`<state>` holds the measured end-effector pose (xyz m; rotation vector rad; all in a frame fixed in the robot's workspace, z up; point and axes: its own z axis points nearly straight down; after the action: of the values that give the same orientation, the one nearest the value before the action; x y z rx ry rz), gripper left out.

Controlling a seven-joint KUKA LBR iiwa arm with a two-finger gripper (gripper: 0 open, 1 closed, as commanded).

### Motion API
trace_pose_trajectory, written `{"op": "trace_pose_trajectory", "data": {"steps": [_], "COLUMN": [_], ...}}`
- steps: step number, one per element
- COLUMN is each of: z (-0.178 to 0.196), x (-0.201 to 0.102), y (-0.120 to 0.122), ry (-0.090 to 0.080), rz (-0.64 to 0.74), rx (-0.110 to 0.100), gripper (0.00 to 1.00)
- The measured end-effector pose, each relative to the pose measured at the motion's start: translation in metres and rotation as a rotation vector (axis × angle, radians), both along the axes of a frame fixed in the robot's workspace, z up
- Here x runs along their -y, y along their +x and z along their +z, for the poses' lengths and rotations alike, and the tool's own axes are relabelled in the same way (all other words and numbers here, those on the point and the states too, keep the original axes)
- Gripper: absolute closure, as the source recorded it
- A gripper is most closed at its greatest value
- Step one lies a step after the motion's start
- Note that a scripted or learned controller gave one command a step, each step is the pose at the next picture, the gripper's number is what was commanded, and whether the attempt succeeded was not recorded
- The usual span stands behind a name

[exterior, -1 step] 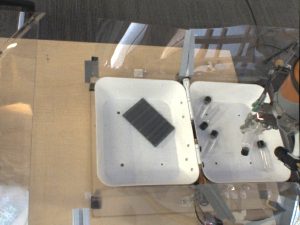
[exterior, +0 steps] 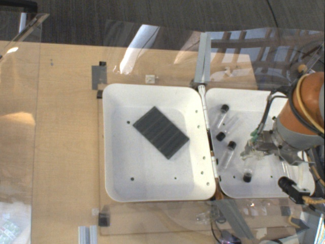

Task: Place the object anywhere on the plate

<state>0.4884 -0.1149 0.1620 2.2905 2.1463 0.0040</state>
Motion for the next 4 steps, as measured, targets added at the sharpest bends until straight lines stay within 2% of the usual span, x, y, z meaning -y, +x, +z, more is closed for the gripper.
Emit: {"op": "trace_pose_trajectory", "data": {"steps": [1, 2, 3, 4], "z": [0.023, 0.023, 0.023, 0.022], "x": [-0.060, -0.110, -0.160, -0.198], "y": [0.000, 0.031, 0.052, 0.112], "ry": [0.000, -0.001, 0.000, 0.000], "rz": [0.126, 0.247, 0.321, -0.087], "rx": [0.002, 0.002, 0.002, -0.002], "gripper": [1.00, 1.00, 1.00, 1.00]}}
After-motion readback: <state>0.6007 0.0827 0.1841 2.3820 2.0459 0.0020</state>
